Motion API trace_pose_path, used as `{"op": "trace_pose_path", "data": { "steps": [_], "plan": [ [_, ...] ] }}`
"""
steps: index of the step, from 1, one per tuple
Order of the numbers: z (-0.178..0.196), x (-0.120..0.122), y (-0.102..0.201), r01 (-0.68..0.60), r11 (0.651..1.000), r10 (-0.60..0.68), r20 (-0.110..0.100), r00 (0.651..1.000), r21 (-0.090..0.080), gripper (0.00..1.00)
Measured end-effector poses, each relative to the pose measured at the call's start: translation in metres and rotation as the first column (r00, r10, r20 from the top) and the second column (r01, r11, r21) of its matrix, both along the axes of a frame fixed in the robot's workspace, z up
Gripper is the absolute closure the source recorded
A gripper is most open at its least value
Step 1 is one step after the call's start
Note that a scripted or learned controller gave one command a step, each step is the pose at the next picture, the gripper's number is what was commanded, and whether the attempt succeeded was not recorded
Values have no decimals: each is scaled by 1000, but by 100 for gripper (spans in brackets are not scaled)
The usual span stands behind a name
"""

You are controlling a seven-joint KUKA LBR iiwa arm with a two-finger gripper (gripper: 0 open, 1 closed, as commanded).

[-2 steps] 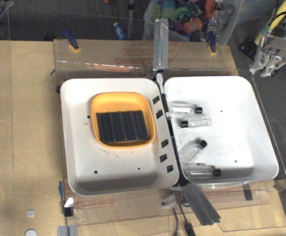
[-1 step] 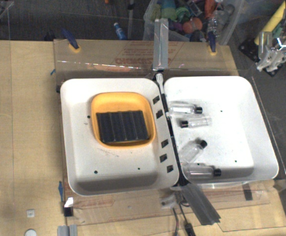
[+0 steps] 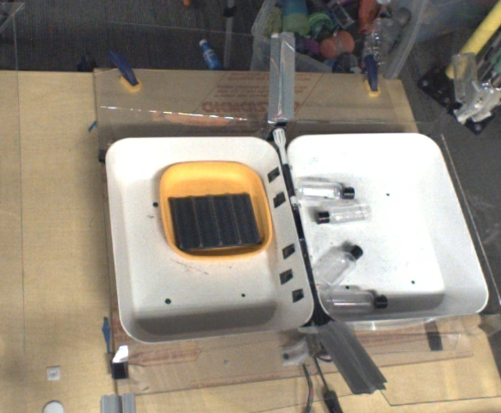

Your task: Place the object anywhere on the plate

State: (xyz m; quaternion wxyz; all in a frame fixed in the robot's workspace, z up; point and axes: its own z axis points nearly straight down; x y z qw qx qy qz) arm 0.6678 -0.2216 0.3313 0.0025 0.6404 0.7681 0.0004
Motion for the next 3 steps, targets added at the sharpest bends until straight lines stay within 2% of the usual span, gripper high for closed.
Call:
{"op": "trace_pose_path", "data": {
  "steps": [1,2,3],
  "plan": [
    [0,0,0,-282,959,282,-2,959,2,100],
    [62,0,0,-465,885,465,2,885,-3,100],
    [77,-5,13,-690,723,690,2,723,-6,100]
  ]
}}
